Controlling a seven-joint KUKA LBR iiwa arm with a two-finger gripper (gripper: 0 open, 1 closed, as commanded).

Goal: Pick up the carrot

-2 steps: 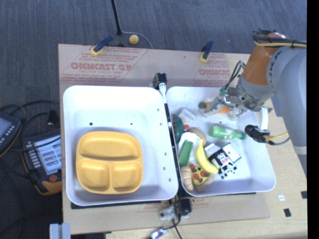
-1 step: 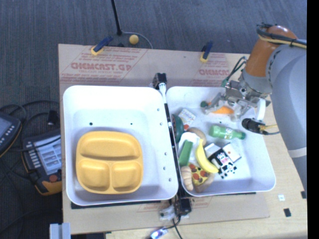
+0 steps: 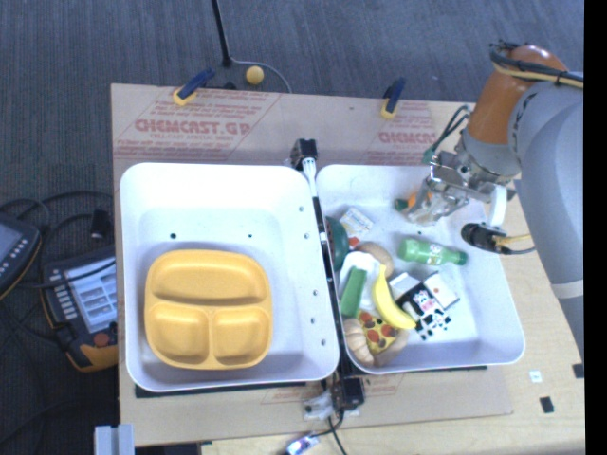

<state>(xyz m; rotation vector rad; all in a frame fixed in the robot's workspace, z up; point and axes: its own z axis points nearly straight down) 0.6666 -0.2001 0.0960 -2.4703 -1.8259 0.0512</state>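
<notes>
The tool (image 3: 438,197) sits low over the carrot (image 3: 410,200) in the right bin (image 3: 507,301); its grip I cannot tell.

Small orange carrot with a green leafy end (image 3: 410,201) lies in the right white bin (image 3: 507,335), in its upper part near the back wall. It lies roughly flat, green end toward the left. Partly hidden by the arm's tooling directly above it.
</notes>
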